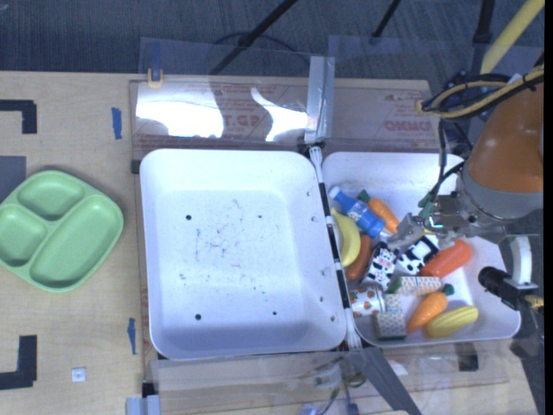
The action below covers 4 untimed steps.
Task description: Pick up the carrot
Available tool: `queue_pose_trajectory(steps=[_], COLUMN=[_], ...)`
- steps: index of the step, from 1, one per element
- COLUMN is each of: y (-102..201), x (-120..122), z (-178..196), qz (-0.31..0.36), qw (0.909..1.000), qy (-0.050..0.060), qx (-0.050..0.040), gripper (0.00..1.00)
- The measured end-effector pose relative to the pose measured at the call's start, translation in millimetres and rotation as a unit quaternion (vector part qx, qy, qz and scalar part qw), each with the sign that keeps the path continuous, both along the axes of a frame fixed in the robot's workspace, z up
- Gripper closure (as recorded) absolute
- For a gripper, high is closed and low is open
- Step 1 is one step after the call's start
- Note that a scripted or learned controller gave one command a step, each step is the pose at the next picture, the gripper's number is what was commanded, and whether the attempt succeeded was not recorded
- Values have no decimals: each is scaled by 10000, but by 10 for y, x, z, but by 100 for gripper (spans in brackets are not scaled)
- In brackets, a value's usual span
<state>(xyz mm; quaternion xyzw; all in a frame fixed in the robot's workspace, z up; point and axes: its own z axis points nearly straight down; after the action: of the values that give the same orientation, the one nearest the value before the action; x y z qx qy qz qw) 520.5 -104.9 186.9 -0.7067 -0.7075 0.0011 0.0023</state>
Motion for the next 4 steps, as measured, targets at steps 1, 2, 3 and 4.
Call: queue_pose_trajectory(steps=[1, 2, 3, 4], y=[26, 16, 16, -790], x=[786, 793, 793, 1044], z=[-1008, -926, -927, -994], qz=[6, -8, -7, 642], qw=[10000, 10000, 10000, 9979], qy=[-59, -69, -67, -81], qx=[-10, -15, -15, 43], gripper=[0, 100, 0, 0])
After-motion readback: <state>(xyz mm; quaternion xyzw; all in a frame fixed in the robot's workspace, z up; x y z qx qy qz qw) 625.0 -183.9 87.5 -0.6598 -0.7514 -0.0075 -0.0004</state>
